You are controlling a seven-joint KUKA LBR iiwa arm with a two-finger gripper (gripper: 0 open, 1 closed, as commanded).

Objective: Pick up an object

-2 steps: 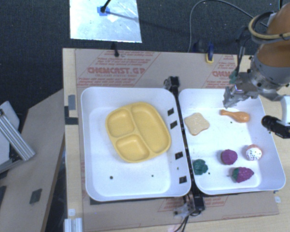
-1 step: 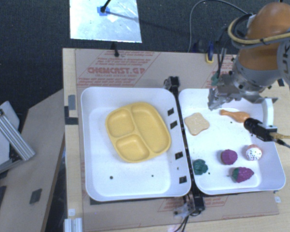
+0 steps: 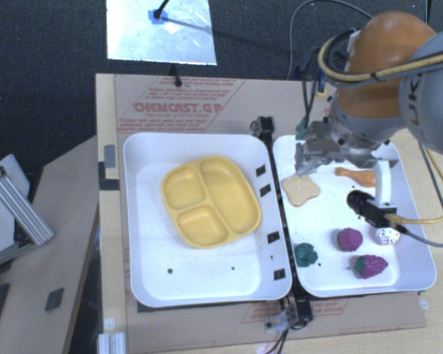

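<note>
The gripper is seen low over the right bin, its state not to be told from this view, while the tan bread-shaped piece is found just below it, flat on the bin floor.

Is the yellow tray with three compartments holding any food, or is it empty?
Empty. The yellow tray lies flat in the left bin, and all three compartments show bare yellow plastic.
</note>
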